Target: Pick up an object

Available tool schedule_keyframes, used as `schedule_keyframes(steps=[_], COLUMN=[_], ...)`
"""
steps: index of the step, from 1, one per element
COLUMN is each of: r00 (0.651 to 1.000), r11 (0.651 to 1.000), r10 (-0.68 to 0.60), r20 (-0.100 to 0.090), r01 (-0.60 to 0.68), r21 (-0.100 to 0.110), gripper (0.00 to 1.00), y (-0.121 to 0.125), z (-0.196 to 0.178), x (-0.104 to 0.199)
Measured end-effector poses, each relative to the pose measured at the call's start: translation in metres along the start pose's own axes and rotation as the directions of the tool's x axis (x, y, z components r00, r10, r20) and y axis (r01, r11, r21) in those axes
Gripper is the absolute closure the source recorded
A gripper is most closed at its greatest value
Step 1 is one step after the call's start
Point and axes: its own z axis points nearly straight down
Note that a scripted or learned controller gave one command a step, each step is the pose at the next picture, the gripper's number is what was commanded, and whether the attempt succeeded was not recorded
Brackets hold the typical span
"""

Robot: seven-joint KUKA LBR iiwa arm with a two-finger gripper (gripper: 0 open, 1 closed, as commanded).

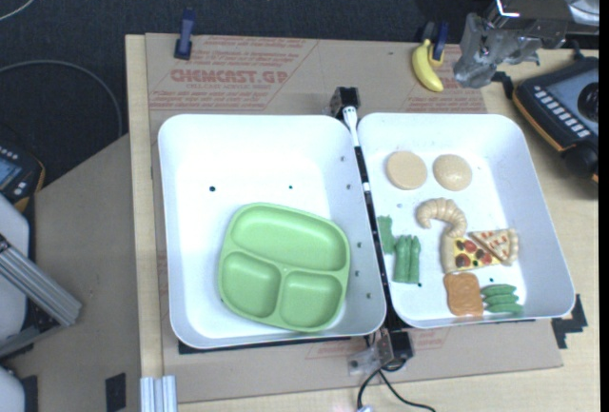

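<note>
Arm parked above the far right corner of the worktop (pixel 238 77), all the toy food lying in the right bin (pixel 533 210).

From my station I see the gripper (pixel 473 68) hanging beyond the right bin's far rim, just beside a yellow banana (pixel 427 66) that lies on the worktop outside the bins; I cannot tell whether it is open or closed. In the right bin lie two round biscuits (pixel 407 169), a croissant (pixel 442 211), a pizza slice (pixel 485 247), a piece of toast (pixel 463 293), a pea pod (pixel 501 298) touching the toast, and green beans (pixel 406 258) near the divider. The left bin (pixel 190 210) holds a green divided plate (pixel 284 264) lying flat toward its near side.
</note>
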Motion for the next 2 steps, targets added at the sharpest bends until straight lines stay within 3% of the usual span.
schedule_keyframes(steps=[1,2], r00=[1.000,1.000], r11=[1.000,1.000], r10=[0.009,0.006], r20=[0.003,0.003], r01=[-0.009,-0.006], r21=[0.022,0.026], gripper=[1.00,1.00], y=[-0.026,-0.026], z=[0.038,0.109], x=[-0.015,0.000])
